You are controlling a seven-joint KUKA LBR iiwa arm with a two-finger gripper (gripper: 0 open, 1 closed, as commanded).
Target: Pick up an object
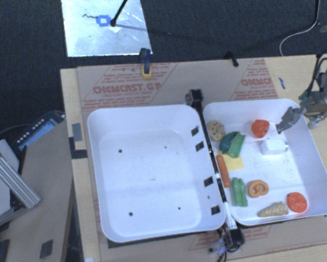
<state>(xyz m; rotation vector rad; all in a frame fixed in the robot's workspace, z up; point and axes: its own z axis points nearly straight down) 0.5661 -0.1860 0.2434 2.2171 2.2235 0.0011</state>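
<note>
The right bin (319,167) holds several small items. Near its back are a red round item (260,128) and a white block (273,145). A tan cookie (216,130), a green item (232,143), a yellow square (233,162) and an orange stick (223,171) lie along its left side. Toward the front are green pods (239,191), an orange ring (257,188), a tan ridged piece (273,209) and a second red round item (297,201). My gripper (292,118) hangs over the bin's back right, just right of the first red item, with nothing seen in it.
The left bin (106,162) lies beside the right one, with black clips (200,147) along the shared rim. A silver sheet (104,24) lies at the back, and a yellow-blue clamp (145,63) stands on the cardboard. A cable (300,31) runs at the back right.
</note>
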